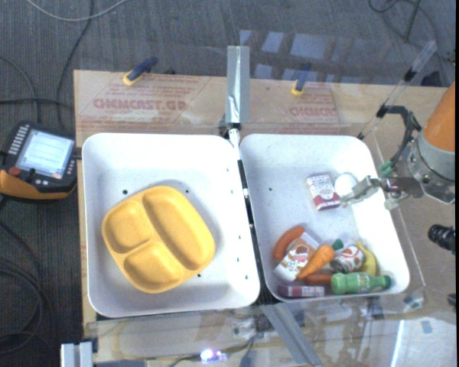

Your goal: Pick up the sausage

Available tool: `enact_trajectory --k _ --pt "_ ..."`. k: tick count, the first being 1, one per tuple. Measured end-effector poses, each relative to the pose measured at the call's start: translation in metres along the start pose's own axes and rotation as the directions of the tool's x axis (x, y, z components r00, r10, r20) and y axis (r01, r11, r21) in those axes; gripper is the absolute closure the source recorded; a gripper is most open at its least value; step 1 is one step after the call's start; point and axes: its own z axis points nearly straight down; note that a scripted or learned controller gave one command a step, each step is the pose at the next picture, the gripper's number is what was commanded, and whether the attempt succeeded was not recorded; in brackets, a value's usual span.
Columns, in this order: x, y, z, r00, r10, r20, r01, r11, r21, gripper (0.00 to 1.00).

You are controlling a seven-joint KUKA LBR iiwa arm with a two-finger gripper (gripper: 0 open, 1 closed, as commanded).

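Currently the grey two-finger tool (359,190) is seen over the upper right part of the right-hand shallow white bin (291,147), reaching in from the right edge, just beside a small red-and-white carton (322,190). Whether it is released or clenched cannot be told from this slant; nothing is seen grasped in it.

The short reddish-orange sausage (288,242) is found in the lower left part of that same bin, at the upper left edge of a heap of toy groceries. It is set down and to the left of the tool, well apart from it, with the carton lying roughly between. Its long axis is tilted, running from lower left up to upper right. Its lower side is touched by a white-and-red packet (296,261), and an orange carrot (317,259) lies just beyond that.

The coming move is judged to be a travel diagonally down-left across the bin, with the tool best turned across the sausage's long axis. Crowding from the packet is judged the main risk.

The yellow divided plastic tray (157,237) in the left-hand white bin (99,155) is not involved.
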Motion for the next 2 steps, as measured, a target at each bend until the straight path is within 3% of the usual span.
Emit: enact_trajectory --k 1,2 --pt "0.044 0.001 0.094 0.999 -0.035 -0.001 0.035 0.999 0.001 0.00" --pt "0.099 0.017 0.135 0.918 -0.397 0.010 0.397 0.918 -0.010 0.00"
